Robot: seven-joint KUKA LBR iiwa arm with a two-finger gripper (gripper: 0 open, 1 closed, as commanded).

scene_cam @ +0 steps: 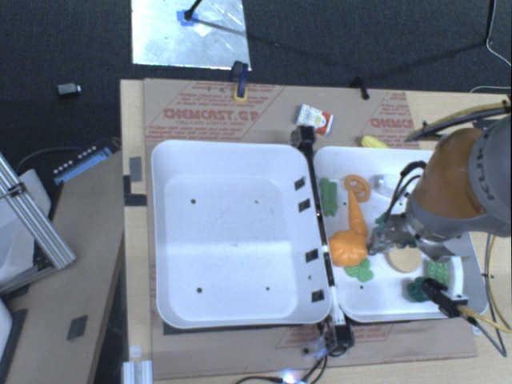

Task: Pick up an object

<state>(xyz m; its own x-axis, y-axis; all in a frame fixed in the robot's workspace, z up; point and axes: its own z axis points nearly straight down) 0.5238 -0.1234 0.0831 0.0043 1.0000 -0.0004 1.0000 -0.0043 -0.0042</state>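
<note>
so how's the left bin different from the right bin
The left bin shows bare white floor, while the right bin holds an orange toy and green pieces. The arm hangs over the right bin, not the left bin. Both are shallow, white, and sit side by side.

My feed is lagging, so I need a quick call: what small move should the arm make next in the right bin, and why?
Probably a short shift left and down onto the orange toy. The end effector sits low in the right bin just beside that toy, which lies against the divider with a green piece below it. It looks like the nearest, largest target, though I cannot confirm contact.
</note>
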